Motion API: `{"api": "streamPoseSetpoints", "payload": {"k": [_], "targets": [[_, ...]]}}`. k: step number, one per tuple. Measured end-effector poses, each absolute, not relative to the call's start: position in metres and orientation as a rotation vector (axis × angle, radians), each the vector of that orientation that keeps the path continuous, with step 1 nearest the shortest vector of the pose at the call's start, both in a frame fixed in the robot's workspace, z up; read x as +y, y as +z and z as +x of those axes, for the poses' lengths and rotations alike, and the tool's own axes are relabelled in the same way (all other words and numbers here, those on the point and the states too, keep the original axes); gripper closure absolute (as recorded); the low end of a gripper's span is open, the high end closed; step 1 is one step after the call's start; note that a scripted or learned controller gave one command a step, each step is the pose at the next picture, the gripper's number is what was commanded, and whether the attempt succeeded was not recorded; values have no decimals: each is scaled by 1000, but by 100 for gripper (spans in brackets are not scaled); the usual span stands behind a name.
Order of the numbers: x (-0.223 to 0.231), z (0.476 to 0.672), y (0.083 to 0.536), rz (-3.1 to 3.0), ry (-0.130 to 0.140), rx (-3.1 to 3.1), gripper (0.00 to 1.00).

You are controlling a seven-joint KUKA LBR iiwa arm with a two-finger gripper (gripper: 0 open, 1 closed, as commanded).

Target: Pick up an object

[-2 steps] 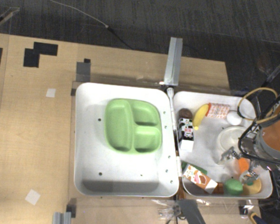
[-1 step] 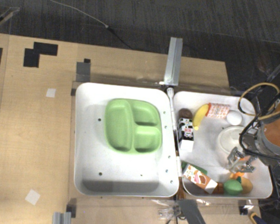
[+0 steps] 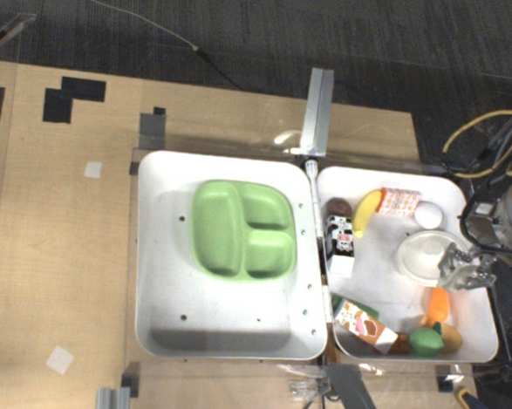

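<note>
Finding: pick not yet made, as far as this view shows. My gripper (image 3: 467,273) hangs over the right bin (image 3: 365,334), near its right wall, just beside the clear cup (image 3: 425,255) and just above the carrot (image 3: 439,305). Whether it touches either I cannot tell. Nothing shows between its fingers; the metal parts there are small and blurred, so I cannot tell whether they are spread or pressed together.

Candidates all lie in the right bin: banana (image 3: 367,212) and red-and-white packet (image 3: 398,202) toward the far wall, a small dark item (image 3: 339,234) by the divider, a carton (image 3: 361,324) and a green ball (image 3: 427,341) at the near wall. All rest on the bin floor.

The left bin (image 3: 160,262) carries a green tray (image 3: 241,230) only.

Judgement: approach is done; descent, closing and lift are left. The carrot or cup looks the likeliest target.
</note>
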State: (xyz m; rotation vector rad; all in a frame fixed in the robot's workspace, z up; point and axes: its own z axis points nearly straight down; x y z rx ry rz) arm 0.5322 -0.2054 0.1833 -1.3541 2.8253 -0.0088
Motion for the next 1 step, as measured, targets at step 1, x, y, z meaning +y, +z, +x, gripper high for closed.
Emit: {"api": "streamPoseSetpoints", "payload": {"k": [1], "targets": [[-200,512,224,-1880,-7,2510,100]]}}
